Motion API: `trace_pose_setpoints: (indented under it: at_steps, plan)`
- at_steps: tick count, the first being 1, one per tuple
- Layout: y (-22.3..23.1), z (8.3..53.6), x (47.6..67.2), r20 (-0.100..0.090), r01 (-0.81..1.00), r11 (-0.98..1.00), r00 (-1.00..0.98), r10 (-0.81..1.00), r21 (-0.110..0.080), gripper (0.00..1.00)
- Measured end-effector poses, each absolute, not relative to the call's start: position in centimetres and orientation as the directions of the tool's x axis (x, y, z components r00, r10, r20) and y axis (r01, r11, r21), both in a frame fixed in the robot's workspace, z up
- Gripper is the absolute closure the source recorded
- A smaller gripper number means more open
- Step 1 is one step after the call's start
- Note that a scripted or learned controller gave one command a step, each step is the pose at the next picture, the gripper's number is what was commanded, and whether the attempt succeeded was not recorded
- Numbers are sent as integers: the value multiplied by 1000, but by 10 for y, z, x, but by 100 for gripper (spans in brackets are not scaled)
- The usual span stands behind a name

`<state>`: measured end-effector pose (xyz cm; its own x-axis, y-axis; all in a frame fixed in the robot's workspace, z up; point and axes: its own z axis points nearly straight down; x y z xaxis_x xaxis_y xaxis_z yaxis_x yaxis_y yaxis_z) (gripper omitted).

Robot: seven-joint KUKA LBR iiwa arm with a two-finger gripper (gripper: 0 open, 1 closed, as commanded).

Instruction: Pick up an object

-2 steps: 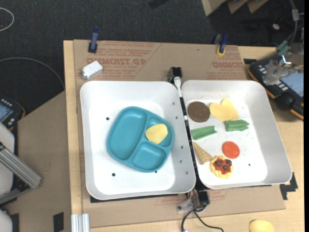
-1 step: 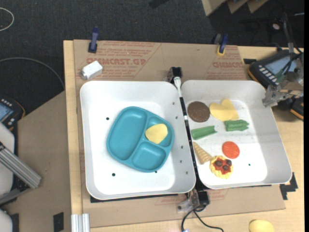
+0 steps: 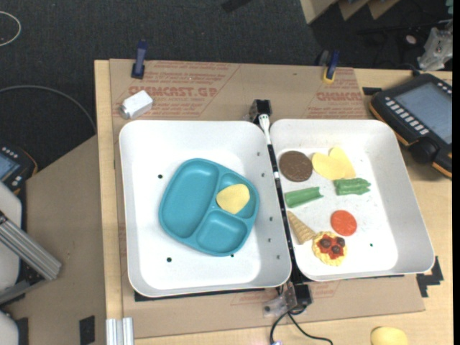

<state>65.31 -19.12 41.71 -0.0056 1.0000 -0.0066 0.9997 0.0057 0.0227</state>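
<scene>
Two white bins sat side by side on the bench, the left bin (image 3: 144, 250) bearing a blue divided plate (image 3: 188, 205) with a yellow piece (image 3: 233, 198) resting in its upper right compartment. The right bin (image 3: 392, 164) held scattered toy foods: a pale yellow slice (image 3: 333, 165) touching a brown disc (image 3: 295, 166), two green pods (image 3: 352, 186) below them, then a cone (image 3: 301, 228), a small tart (image 3: 330, 248) and a red round (image 3: 343, 222)

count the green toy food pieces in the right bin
2. One green piece lies near the bin's left wall, below the brown disc. The other green piece lies further right, just under the yellow piece. Nothing seems to hide any more.
</scene>
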Motion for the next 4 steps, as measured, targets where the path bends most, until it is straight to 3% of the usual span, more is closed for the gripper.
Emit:
trace_pose_setpoints:
  at_steps: [1, 2, 3, 4]
  plan:
    - [-226, 331, 625, 1, 1000, -4, 4, 1000, -8, 100]
    - [-221, 140, 663, 5, 1000, 1, -1, 1000, -15, 100]
    - [-95, 237, 670, 3, 1000, 13, -13, 1000, 12, 100]
    - [-166, 175, 653, -1, 1000, -7, 7, 1000, -7, 100]
